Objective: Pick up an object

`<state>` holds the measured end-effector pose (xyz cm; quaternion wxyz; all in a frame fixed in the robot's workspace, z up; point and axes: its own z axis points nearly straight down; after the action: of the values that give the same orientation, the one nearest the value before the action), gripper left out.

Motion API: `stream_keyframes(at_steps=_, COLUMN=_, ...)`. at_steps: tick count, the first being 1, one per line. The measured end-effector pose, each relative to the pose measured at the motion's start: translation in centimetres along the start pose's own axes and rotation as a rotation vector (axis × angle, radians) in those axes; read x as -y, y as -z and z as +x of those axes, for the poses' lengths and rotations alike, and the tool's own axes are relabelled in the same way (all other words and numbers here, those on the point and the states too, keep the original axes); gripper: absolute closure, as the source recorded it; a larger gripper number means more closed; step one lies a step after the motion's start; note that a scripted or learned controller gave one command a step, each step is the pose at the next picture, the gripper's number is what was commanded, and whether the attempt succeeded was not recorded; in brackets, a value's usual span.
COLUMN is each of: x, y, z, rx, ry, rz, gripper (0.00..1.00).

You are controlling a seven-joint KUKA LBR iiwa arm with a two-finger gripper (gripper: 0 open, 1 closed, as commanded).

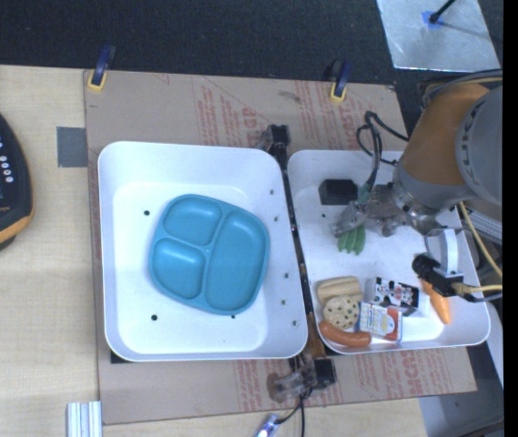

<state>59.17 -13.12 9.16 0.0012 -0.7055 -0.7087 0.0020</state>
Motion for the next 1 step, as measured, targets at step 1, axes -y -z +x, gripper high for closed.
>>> stream_keyframes(at_steps=1, x=-0.01, y=1.04, z=-0.08, rx=0.0, ry=0.001, rz=0.001, gripper=1.0)
